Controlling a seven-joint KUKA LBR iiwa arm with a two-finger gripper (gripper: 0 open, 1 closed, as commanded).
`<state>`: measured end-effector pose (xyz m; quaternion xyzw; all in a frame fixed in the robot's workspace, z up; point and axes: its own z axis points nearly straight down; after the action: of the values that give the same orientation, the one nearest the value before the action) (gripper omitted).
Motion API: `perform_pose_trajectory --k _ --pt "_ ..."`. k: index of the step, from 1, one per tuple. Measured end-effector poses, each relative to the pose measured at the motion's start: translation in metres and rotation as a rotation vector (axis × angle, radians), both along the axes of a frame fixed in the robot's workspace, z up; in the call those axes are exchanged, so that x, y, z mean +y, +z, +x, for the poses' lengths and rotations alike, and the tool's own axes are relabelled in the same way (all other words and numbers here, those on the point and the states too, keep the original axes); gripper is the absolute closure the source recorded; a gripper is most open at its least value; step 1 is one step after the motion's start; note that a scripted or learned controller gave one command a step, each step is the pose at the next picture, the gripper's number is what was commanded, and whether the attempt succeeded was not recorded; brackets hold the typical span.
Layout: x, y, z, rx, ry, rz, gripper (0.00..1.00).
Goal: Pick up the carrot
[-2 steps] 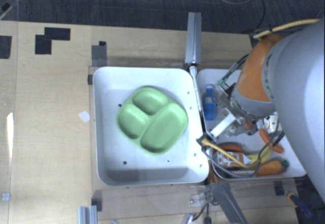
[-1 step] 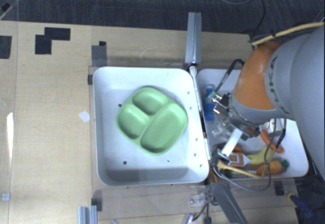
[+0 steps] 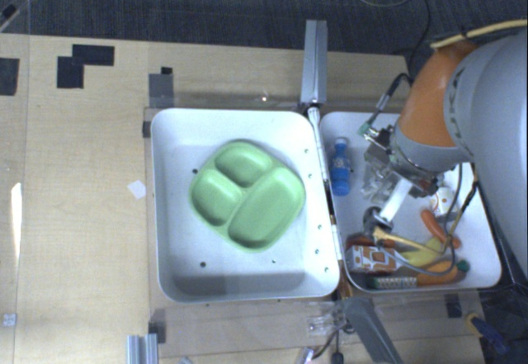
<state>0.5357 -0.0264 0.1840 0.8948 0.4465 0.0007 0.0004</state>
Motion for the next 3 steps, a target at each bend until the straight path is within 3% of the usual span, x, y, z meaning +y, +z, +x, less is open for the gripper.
perform_pose_trajectory --k 1,2,3 --pt "-0.081 0.029 0.039 -0.001 -0.046 0.0 1.0" --pt "-0.115 0.093 0.079 -0.002 -0.407 0.0 1.0" --pt "-0.113 0.104 0.08 -0.004 -0.398 -0.001 1.0"
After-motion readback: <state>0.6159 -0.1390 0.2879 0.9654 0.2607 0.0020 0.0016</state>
